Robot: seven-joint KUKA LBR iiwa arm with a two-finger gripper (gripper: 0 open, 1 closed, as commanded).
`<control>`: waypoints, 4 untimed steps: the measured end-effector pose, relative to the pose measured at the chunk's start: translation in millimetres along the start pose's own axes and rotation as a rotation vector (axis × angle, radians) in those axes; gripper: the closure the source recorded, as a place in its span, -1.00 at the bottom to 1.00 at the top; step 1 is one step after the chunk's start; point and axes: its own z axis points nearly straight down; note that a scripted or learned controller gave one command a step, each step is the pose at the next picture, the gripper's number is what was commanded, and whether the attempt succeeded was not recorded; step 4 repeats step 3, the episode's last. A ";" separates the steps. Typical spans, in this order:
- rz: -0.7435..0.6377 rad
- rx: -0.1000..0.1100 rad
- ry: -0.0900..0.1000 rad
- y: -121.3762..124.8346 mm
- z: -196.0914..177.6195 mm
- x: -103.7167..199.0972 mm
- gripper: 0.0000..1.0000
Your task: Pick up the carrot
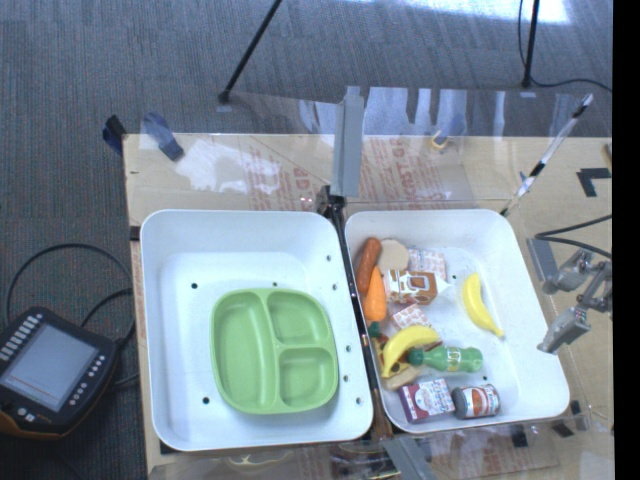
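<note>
Carrot (375,295) looks light, stiff, slick; I'd pinch its middle; hand (578,303) state I cannot tell

1. Bench sheet (300,173): faint red print, reversed and too washed out for me to read.
2. Carton (412,284), packet (425,400), can (475,400): labels present, text too small.
3. Pendant screen (45,366): probably lit, nothing legible.

Fixed overhead slant on both bins (160,268)
</note>
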 end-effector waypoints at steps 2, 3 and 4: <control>-0.047 -0.001 0.000 37.4 164.7 -56.2 -1.00; -0.212 -0.001 -0.001 41.4 97.1 -15.6 -1.00; -0.212 -0.001 -0.001 41.4 97.1 -15.6 -1.00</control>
